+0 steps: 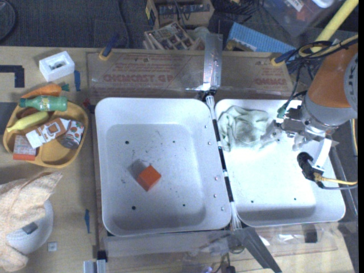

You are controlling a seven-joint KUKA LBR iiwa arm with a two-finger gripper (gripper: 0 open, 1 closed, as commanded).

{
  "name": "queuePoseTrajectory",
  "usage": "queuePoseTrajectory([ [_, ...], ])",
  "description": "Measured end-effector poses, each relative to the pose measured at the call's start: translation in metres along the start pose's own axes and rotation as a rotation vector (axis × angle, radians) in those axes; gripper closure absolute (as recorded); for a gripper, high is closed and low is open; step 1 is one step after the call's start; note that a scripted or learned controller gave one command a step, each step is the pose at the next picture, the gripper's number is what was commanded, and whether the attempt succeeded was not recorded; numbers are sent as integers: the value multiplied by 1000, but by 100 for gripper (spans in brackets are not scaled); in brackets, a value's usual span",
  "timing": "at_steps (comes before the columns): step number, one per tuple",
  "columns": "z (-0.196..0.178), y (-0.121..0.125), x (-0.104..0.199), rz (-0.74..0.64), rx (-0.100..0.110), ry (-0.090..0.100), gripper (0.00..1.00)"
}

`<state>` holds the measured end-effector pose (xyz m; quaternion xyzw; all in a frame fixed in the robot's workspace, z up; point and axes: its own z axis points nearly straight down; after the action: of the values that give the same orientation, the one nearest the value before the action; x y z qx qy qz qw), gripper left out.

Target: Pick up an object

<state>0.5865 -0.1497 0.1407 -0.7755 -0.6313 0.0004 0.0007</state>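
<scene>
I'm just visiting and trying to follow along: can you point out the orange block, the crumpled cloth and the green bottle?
orange block (150,177): camera view, on its top face, left bin.
crumpled cloth (243,127): camera view, on its bunched middle, right bin.
green bottle (45,103): camera view, on its body, in the yellow bowl.

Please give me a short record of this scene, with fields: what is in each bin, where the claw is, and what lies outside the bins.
left bin: one orange block, near the middle
right bin: crumpled pale cloth, at the far left corner
claw: above the right bin, beside the cloth, on its right
arm: grey with an orange band, entering from the right
outside the bins: yellow bowl of toy food, on the left
</scene>
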Motion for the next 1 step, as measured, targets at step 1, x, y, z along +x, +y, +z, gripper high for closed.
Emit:
queuePoseTrajectory([
  [1,20,55,11,-106,-5,-2,0],
])
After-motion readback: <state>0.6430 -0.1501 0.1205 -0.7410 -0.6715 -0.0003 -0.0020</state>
